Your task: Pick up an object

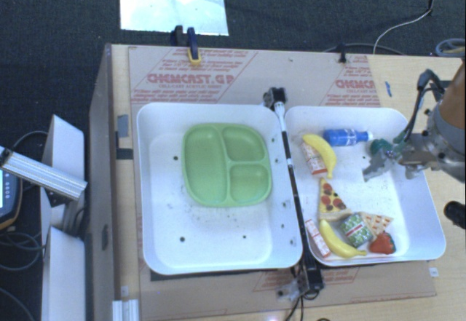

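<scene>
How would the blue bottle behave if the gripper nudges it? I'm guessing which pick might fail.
The blue bottle lies on its side near the right bin's far wall, so it would probably roll. It looks like small, smooth plastic: likely light, stiff, and somewhat slippery between the fingers of the gripper.

Green tray (226, 165) in left bin (164, 239).

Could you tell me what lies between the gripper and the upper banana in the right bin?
In the camera view, bare white bin floor separates the gripper from the upper banana; the blue bottle sits just above that line.
</scene>
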`<state>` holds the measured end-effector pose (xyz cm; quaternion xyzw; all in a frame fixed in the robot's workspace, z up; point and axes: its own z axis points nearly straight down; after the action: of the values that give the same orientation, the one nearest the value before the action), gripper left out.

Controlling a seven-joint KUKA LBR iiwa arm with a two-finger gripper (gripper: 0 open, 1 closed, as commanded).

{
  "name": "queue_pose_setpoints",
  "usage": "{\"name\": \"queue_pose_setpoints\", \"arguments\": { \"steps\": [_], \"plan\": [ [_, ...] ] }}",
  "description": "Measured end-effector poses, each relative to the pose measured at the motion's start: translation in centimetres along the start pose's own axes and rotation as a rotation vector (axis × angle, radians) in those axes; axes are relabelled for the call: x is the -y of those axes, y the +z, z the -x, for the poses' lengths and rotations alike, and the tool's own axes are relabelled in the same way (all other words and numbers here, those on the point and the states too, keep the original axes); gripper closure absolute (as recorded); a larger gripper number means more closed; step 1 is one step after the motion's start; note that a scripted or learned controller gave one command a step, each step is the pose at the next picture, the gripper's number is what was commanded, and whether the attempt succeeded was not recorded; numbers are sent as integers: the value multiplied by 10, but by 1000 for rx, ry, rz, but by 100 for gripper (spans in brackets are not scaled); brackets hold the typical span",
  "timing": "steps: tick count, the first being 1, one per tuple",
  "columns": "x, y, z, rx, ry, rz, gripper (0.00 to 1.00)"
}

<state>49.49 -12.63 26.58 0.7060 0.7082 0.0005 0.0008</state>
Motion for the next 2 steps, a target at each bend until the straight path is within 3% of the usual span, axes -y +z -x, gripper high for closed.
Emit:
{"name": "queue_pose_setpoints", "arguments": {
  "steps": [1,2],
  "plan": [
    [-50,107,-36,-1,0,-4,0],
    [-71,174,-43,-1,1,-3,0]
  ]
}}
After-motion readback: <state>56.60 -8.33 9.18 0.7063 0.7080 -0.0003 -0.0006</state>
